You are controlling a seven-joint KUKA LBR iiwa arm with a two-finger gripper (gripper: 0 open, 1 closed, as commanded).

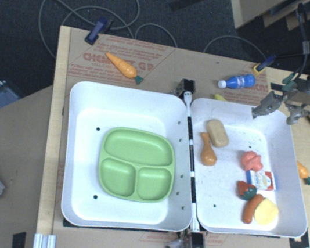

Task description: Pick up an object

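Overhead slanted view of the bench with two shallow white bins. The two-finger gripper [279, 109], grey metal, hangs over the far right corner of the right white bin [218, 210]; its two fingers [261, 110] stand spread apart with nothing between them.

Contents of the right bin, all lying on its floor and well apart from the gripper: a tan bread-shaped block [217, 132] near the bin's far left part, nearest to the gripper of the bin's items, with an orange-brown drumstick-shaped toy [207, 151] touching its near side; toward the right wall, a pink lumpy toy [251, 161], just beyond a small white carton with red and blue print [261, 180]; nearer the front, a small red and green toy [245, 190], a red-orange sausage-shaped toy [251, 208] and a round yellow toy [267, 212], the last two touching.

The left white bin [87, 109] holds a pale green plastic tray with three compartments [136, 165].

Outside the bins, on the brown cardboard sheet [159, 62]: an orange toy carrot [123, 66] beyond the left bin, and a blue and white plastic bottle [237, 82] lying on its side beyond the right bin, left of the gripper.
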